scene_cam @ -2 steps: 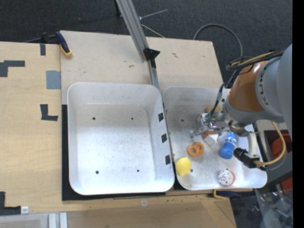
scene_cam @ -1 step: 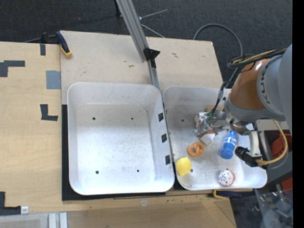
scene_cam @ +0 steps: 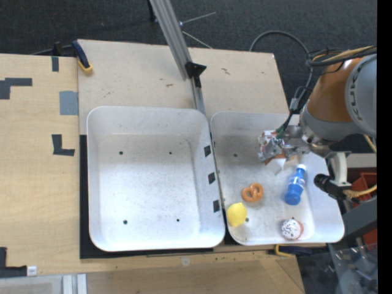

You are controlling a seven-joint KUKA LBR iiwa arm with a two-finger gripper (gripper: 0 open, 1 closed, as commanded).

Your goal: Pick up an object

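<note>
The gripper (scene_cam: 269, 147) hangs low over the far part of the right bin (scene_cam: 228, 138); whether its fingers are wide or narrow I cannot tell. Candidates lie nearer: a blue bottle (scene_cam: 295, 186) just beside it, an orange ring (scene_cam: 252, 192), a yellow ball (scene_cam: 237, 214) against the left wall, and a white ball (scene_cam: 291, 228) near the front rim. The bottle looks the easiest pick: centre over its body, close across its narrow width. The left bin (scene_cam: 147, 176) sits on the pale wooden desk (scene_cam: 37, 127) above dark carpet.

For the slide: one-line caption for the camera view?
Gripper over right white bin holding blue plastic bottle, orange pretzel-shaped toy, yellow ball.
</note>
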